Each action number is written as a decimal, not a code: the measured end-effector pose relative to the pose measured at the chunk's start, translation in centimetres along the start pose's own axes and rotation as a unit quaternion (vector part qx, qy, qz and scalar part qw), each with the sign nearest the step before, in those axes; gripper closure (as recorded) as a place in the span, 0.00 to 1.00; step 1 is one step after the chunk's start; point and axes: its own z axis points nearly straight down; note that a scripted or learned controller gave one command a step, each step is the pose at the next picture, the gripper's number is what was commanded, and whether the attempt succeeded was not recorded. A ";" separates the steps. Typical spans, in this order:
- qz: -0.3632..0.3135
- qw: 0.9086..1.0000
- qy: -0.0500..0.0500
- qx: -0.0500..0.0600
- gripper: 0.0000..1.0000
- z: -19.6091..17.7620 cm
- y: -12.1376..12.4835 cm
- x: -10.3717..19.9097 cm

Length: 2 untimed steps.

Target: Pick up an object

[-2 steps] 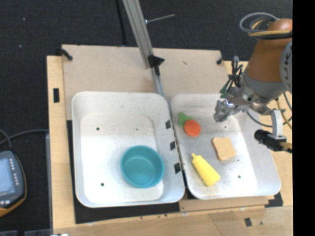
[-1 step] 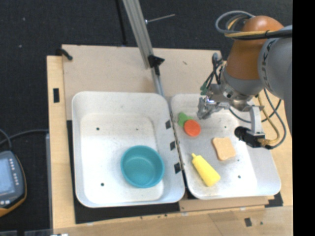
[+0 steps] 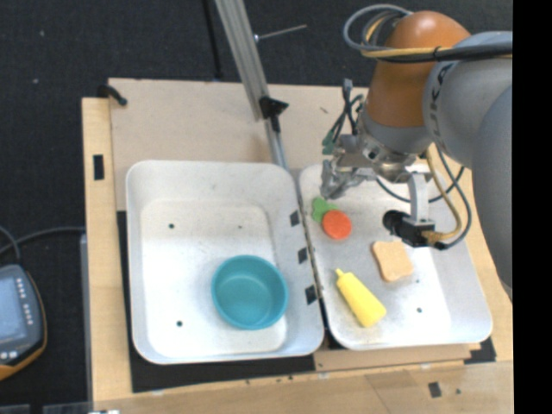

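I hold the jaws, aperture indeterminable, just above-left of the orange carrot, green top nearest them.

Two bins are set side by side on the bench. The left bin holds a bowl, placed toward its near right part. In the right bin, a bottle lies near the divide, right of the bowl. A sponge lies right of and behind the bottle. A carrot lies behind the bottle. The gripper is positioned just behind the carrot.
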 end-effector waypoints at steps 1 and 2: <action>0.000 1.000 0.000 0.000 1.00 0.7 0.9 5.2; 0.002 1.000 -0.001 0.001 1.00 1.5 3.2 9.7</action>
